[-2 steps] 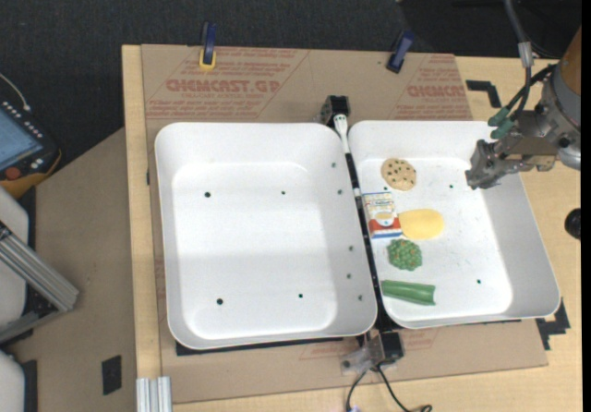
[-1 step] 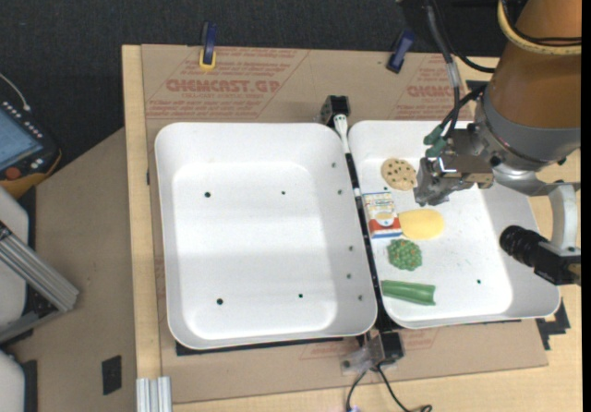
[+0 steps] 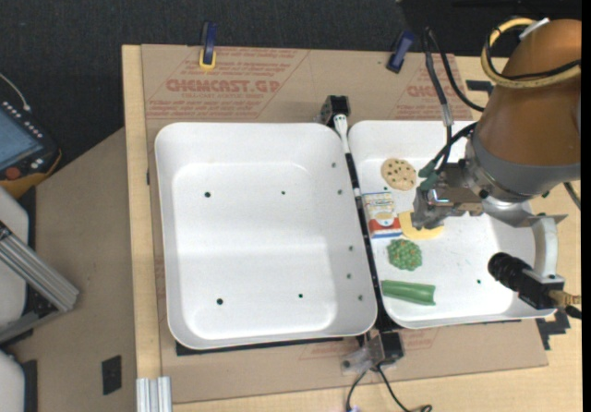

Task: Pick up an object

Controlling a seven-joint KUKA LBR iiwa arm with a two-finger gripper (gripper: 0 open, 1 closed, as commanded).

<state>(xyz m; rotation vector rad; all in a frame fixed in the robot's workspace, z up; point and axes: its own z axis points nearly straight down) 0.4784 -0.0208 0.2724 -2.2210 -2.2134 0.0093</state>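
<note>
yellow object just under the hand, hand's grip unclear, right bin, green broccoli beside

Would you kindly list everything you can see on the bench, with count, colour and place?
left bin: one, white, left half of the board
right bin: one, white, beside it
cookie: one, tan with dark specks, right bin, far part
small packet: one, white and red, right bin, by the divider
yellow item: one, under the hand
broccoli: one, green, right bin, middle
green pepper: one, near edge
clamps: two, blue, far edge
arm: one, orange band
hand: one, grey, above the yellow item
</note>
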